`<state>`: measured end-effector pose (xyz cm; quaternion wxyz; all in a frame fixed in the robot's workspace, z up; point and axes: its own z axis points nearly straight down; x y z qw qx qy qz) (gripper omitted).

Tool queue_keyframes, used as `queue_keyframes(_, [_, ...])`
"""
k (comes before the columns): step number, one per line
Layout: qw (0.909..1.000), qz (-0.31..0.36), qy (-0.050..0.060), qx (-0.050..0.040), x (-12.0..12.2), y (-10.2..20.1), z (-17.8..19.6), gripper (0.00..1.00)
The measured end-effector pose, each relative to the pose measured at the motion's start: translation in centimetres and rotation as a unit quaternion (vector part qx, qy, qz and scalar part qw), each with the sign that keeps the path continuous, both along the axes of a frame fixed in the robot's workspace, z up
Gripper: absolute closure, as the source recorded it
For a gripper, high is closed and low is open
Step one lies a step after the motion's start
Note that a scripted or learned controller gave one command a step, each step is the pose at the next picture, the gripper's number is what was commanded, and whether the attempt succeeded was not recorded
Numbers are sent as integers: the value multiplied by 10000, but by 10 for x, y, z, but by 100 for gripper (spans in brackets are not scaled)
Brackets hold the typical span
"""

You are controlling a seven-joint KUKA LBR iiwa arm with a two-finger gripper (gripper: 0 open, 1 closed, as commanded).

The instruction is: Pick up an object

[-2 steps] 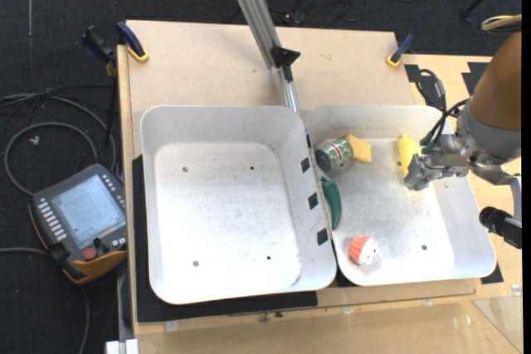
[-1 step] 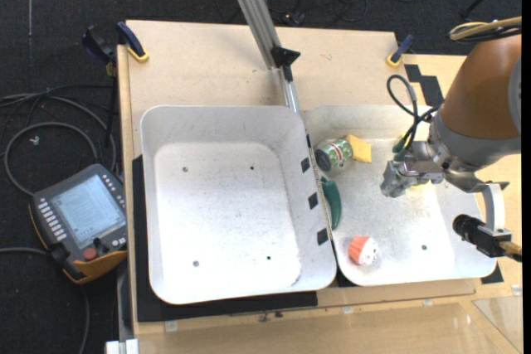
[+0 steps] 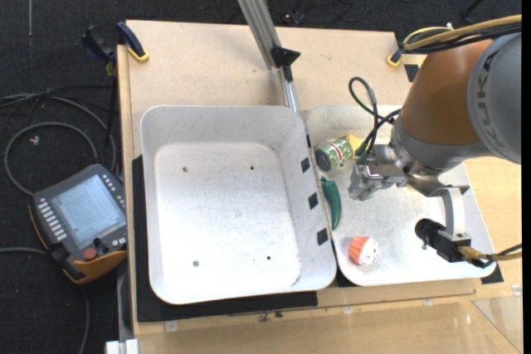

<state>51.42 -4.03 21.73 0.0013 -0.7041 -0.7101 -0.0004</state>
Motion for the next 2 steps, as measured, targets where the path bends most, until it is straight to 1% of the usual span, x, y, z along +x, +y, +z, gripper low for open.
queue_keyframes(1, [10000, -3, 3, -2, -8, 47, -3, 100])
queue_keyframes(2, [10000, 5, -8, 1, -18, 108, 6, 100])
